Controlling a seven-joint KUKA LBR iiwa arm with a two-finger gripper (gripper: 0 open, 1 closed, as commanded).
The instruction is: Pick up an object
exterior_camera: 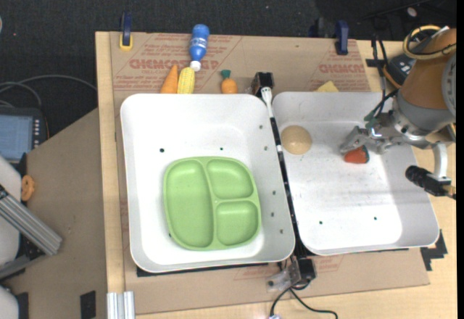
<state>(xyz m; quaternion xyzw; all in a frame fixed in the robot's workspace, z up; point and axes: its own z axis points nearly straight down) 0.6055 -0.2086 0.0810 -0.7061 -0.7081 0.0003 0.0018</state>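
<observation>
Because the task asks for any one object, the gripper [360, 145] is reaching low into the right bin [348, 230] from the right, sitting directly over a small red object [356, 156] and touching it; whether its fingers are spread or pinching, I cannot tell. A tan ball [296, 140] is lying just left, and a green divided plate [212, 201] is resting in the left bin [145, 165].
</observation>
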